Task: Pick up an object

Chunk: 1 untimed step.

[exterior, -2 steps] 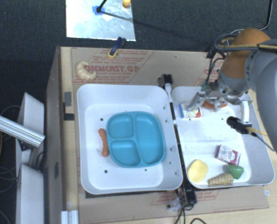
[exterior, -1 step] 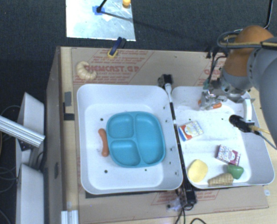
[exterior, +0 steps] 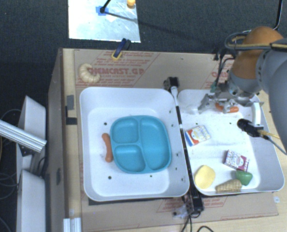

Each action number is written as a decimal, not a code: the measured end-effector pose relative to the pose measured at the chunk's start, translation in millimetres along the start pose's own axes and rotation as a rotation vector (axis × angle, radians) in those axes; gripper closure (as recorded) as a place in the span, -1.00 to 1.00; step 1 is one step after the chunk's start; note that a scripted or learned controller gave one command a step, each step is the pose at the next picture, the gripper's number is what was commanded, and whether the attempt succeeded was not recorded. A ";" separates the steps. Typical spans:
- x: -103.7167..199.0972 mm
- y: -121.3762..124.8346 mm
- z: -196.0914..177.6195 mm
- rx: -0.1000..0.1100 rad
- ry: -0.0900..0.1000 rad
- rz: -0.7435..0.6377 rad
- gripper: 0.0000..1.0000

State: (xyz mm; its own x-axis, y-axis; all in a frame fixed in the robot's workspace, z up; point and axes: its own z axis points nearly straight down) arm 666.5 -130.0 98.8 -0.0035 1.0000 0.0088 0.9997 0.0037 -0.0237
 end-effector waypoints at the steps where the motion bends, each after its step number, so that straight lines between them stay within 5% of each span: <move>1: -26.7 -1.6 7.8 -0.005 -0.005 0.005 -1.00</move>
State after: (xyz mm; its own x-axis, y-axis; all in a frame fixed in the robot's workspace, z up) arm 664.8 -156.7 90.8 0.0014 1.0000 0.0041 0.9998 -0.0014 -0.0183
